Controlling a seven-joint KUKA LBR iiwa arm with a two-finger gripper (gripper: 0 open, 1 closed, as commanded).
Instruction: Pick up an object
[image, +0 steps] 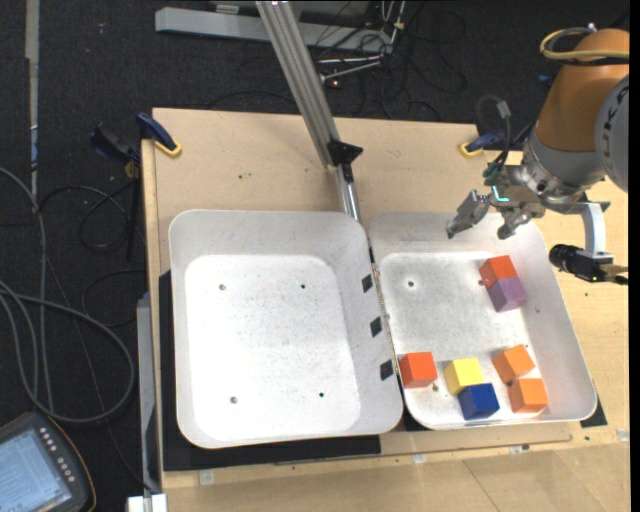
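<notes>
While the grey arm (585, 110) with its orange band reaches in from the right, the gripper (488, 215) hangs over the far edge of the right bin (440, 300), its two fingers (462, 222) spread well apart with nothing between them.

All the blocks lie nearer the camera than the fingertips. Closest to them, just below and slightly right, an orange block (497, 269) sits touching a purple block (509, 292) on its near side. Well apart from the fingers, along the bin's near edge, rest five more: an orange cube (418, 369) to the left, a yellow block (463, 374) with a blue block (479, 400) touching it, and two orange blocks (514, 361) (528, 395) at the right.

Far to the left of the fingers lies the left bin (270, 325), both bins resting on the wooden bench (250, 160).
</notes>
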